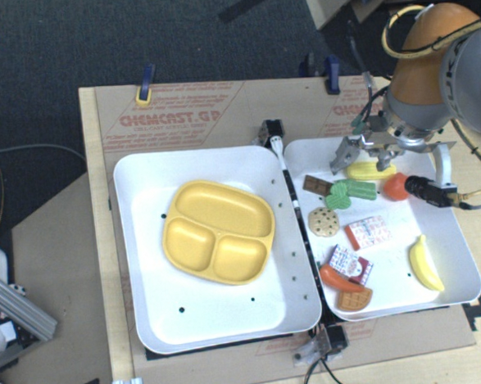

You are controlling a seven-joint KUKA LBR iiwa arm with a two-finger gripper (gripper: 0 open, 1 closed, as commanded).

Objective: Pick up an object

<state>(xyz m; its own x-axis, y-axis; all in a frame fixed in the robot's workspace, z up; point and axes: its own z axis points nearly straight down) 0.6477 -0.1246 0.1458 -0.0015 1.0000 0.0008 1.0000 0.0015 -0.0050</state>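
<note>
Waffle piece (354, 300) at near rim, yellow corn (370, 170) just beneath end effector (359, 147), finger state unclear

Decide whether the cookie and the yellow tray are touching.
Apart. In the camera view the cookie lies in the right bin, the yellow tray in the left bin, with both bin rims between them.

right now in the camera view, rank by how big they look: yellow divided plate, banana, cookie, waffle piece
1. yellow divided plate, by far the largest
2. banana
3 and 4. cookie and waffle piece: they look about the same, so no ranking.
</note>
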